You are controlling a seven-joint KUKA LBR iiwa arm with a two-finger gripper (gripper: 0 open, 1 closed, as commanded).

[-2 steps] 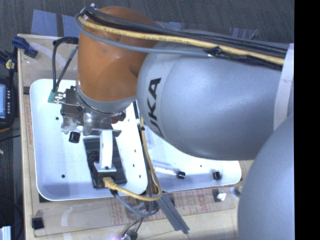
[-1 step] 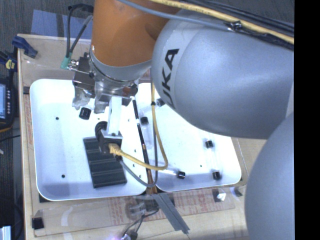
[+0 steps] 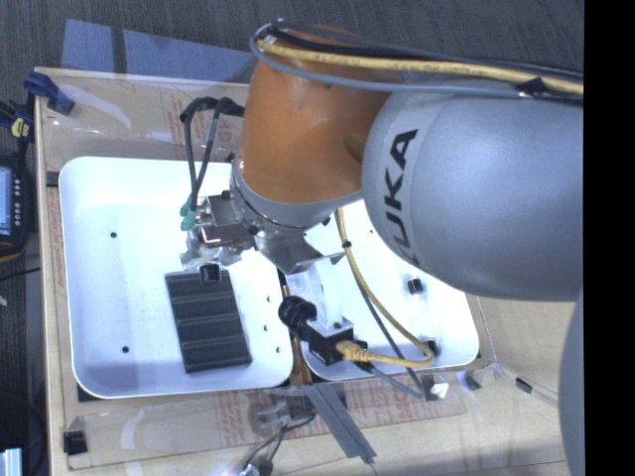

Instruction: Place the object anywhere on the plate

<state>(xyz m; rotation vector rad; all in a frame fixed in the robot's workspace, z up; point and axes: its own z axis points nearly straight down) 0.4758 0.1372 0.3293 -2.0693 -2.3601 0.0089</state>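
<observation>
A dark grey ribbed rectangular slab (image 3: 206,321) lies flat in the left white bin (image 3: 109,266), near its front right corner. My gripper (image 3: 210,264) hangs from the grey and orange arm (image 3: 327,147), right over the slab's far end. Its metal wrist parts and a small black piece touch or nearly touch the slab's top edge. I see nothing that I can tell is held. The arm's bulk hides most of the right bin (image 3: 451,350), and I cannot make out a plate there.
Cables run from the wrist: a black loop (image 3: 198,147) over the left bin's far side, and a yellow cable (image 3: 382,357) with a black connector (image 3: 316,337) across the bins' shared rim. The bench's wooden border (image 3: 129,117) surrounds the bins.
</observation>
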